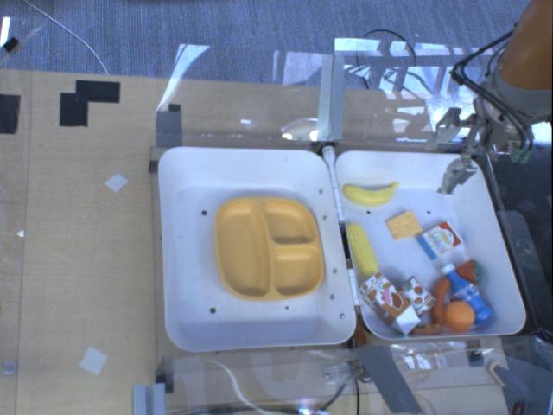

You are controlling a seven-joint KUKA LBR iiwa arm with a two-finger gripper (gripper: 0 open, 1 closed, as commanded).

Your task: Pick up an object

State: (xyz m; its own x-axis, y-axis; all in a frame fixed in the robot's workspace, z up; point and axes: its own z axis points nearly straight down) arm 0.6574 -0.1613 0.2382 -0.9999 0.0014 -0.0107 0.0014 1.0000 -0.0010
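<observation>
1. Two shallow white bins sat side by side on the pale wooden table (pixel 78 258), with blue carpet (pixel 259 15) beyond its far edge and black marks at its far left.
2. One, the left bin (pixel 186 318), held a yellow divided plate (pixel 269 247) with bare white floor all round it.
3. Most toys crowded the near half of the right bin (pixel 505 258); its far right corner was open.
4. Lying near the far wall of the right bin was a yellow banana (pixel 370 193); nearer were a corn cob (pixel 362 249), a cracker square (pixel 403 226), a small carton (pixel 439 239), printed boxes (pixel 396 298), a blue bottle (pixel 467 294) and an orange ball (pixel 459 316).
5. Over that far right corner hung the claw (pixel 458 173), grasping nothing; I cannot tell whether it was released or clenched.
</observation>
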